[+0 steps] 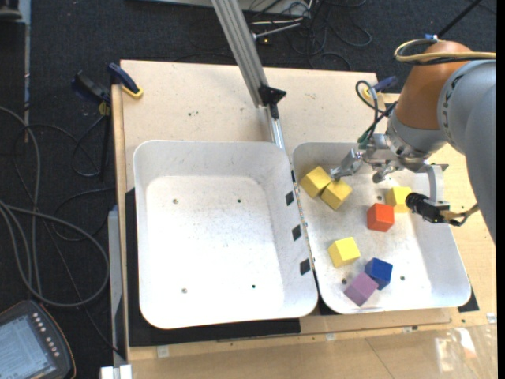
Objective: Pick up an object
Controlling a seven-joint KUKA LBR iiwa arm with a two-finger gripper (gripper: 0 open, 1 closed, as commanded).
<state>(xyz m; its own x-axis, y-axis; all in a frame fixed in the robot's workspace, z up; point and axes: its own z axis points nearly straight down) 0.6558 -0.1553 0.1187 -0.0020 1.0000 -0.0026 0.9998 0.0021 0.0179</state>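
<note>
The right bin (442,279) holds several small blocks. Two yellow blocks (315,181) (337,194) touch each other near its upper left. A red-orange block (380,217) lies mid-bin, and another yellow block (398,197) sits just beyond it, partly behind the wrist. Lower down are a yellow block (344,251), a blue block (379,271) and a purple block (361,288). My gripper (361,174) hangs over the bin's upper part, open, with nothing between its fingers. Its left fingertip (342,169) is close to the yellow pair.
The left bin (158,212) adjoins the right one along a shared raised rim (298,227). A slanted metal pole (245,50) comes down to the rim's far end. A blue-and-yellow clamp (122,81) lies at the bench's back left corner.
</note>
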